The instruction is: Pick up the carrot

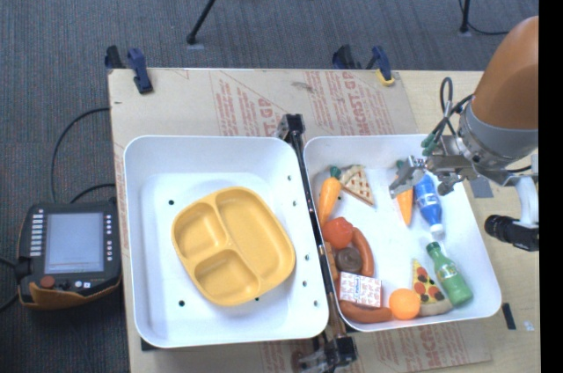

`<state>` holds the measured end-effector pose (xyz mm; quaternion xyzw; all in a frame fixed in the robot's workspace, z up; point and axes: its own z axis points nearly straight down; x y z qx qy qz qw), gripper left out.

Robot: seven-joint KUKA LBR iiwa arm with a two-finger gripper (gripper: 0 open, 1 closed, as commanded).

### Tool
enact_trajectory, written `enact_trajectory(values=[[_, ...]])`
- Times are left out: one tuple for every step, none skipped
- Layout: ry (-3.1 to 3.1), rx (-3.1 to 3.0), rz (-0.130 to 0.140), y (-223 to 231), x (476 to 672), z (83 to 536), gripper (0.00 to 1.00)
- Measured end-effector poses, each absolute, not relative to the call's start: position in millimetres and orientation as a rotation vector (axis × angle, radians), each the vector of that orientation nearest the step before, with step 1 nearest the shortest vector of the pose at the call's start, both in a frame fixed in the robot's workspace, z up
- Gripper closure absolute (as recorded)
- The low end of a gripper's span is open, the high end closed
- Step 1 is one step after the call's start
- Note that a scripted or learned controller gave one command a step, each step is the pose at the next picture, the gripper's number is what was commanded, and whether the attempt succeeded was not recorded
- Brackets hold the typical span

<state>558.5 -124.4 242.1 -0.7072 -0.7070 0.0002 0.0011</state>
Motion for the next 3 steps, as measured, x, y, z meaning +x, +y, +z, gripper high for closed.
enact_trajectory(values=[[-2.138,-2.295,0.004,-148,575.4,110,0.0],[-1.631,-2.676,0.0,-169,599.2,87,0.0],[-1.636,-2.674,0.002,-170,599.2,97,1.0]])
